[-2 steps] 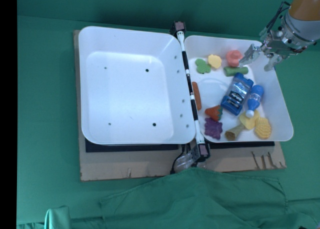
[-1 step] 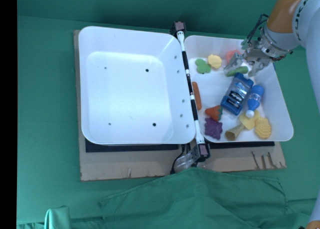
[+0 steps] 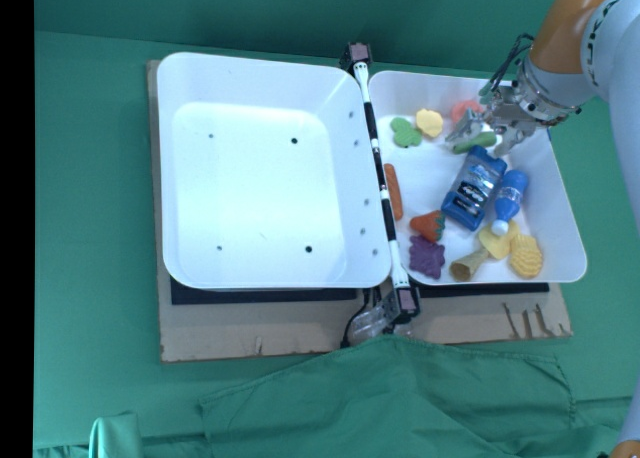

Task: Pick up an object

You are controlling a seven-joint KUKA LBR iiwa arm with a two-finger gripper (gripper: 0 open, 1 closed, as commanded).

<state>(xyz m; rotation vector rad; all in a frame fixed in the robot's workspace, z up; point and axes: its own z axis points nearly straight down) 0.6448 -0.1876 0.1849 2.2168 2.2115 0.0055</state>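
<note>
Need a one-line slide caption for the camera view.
KUKA gripper hovers over the green toy beside the blue bottle in the right bin.

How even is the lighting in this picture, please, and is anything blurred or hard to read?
Camera view: soft, even light, with faint shadows inside the left bin; the toys in the right bin read sharp; the gripper is cluttered, its fingers hard to read.

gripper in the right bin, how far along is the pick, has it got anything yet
Done: the arm has reached into the right bin, and the gripper is low at its far end, right by the green piece. In hand: nothing visibly between the fingers. Left: close on an object and lift it; the blue bottle, blue pack and other toys lie in the bin.
</note>
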